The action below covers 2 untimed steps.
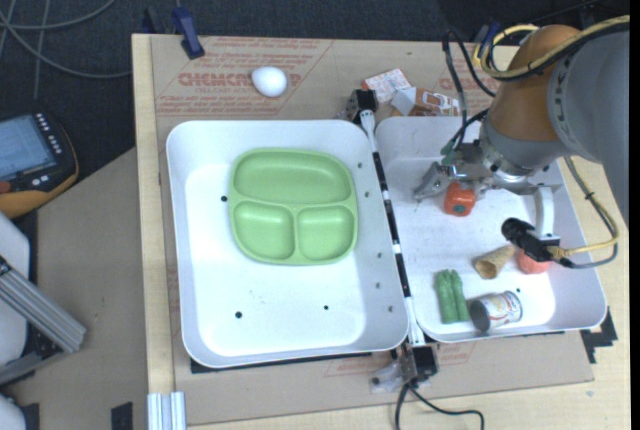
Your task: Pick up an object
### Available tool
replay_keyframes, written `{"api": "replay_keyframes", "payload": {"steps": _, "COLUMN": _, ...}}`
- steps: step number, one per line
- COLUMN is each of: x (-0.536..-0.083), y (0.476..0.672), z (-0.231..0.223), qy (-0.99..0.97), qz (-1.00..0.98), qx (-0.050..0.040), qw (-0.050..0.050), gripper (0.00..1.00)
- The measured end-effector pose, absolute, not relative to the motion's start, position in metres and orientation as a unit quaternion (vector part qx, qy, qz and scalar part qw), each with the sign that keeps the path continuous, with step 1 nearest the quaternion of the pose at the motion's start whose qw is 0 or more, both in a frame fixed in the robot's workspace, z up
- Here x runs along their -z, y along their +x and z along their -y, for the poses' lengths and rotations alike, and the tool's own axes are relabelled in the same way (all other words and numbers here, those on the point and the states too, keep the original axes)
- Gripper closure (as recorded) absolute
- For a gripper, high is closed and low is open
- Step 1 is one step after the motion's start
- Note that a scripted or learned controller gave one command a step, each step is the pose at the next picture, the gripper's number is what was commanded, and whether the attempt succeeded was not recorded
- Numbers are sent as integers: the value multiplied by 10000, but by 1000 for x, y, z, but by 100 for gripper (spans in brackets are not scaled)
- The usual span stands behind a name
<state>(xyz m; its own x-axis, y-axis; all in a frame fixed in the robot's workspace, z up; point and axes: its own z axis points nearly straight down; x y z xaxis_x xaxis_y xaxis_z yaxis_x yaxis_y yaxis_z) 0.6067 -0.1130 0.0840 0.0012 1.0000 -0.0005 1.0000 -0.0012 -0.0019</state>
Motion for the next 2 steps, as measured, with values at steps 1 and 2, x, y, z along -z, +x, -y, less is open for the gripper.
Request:
{"api": "replay_keyframes", "payload": {"steps": 1, "x": -95, "y": 608, "z": 113, "qy": -7075, "qz": 7067, "qx": 4, "qw": -12, "gripper": 100}}
{"api": "replay_keyframes", "payload": {"steps": 2, "x": -186, "y": 632, "z": 35, "qy": -7061, "qz": 7081, "qx": 17, "qw": -7, "gripper": 100}}
